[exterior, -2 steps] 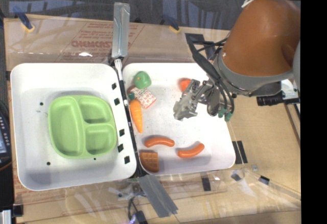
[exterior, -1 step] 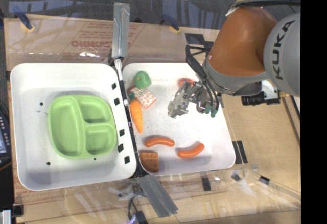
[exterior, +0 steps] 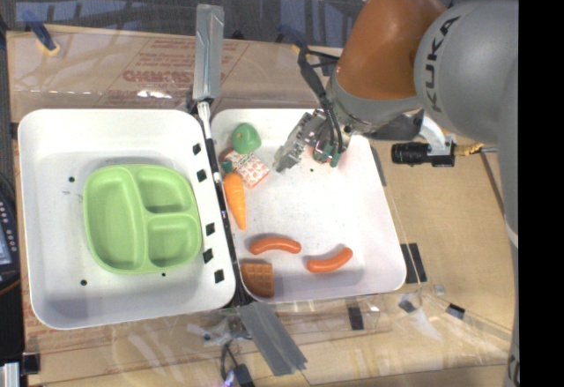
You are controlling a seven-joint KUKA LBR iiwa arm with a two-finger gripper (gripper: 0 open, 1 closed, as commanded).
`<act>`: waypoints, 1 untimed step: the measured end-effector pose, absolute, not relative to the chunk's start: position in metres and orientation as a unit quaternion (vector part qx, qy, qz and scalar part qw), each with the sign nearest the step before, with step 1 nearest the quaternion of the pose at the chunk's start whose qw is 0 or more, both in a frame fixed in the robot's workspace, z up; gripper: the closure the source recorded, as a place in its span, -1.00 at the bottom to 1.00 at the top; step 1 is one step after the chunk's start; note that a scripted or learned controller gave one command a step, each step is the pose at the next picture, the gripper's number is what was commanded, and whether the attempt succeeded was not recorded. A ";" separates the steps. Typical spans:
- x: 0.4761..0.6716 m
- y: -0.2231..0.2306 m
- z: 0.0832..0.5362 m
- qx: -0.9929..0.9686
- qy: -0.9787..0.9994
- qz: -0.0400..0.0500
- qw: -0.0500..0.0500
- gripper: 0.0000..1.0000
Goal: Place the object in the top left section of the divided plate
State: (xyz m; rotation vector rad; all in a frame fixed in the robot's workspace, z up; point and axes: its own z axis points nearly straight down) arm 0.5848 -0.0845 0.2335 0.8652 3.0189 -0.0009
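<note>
A green divided plate (exterior: 141, 218) lies in the left bin (exterior: 44, 288), all its sections bare. The right bin (exterior: 374, 226) holds toy food: a green round piece (exterior: 246, 137), a small red-and-white box (exterior: 251, 170), a carrot (exterior: 234, 200), two sausages (exterior: 274, 245) (exterior: 329, 260) and a brown bread-like piece (exterior: 257, 278). My gripper (exterior: 293, 152) hangs over the upper middle of the right bin, just right of the box and the green piece. Nothing shows between its fingers.
A grey divider strip (exterior: 208, 59) runs between the two bins at the back. The big grey and orange arm (exterior: 414, 41) covers the right bin's back right corner. Cardboard and tape surround the bins.
</note>
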 end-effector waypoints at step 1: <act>0.477 -0.064 0.252 0.178 0.984 0.000 0.000 1.00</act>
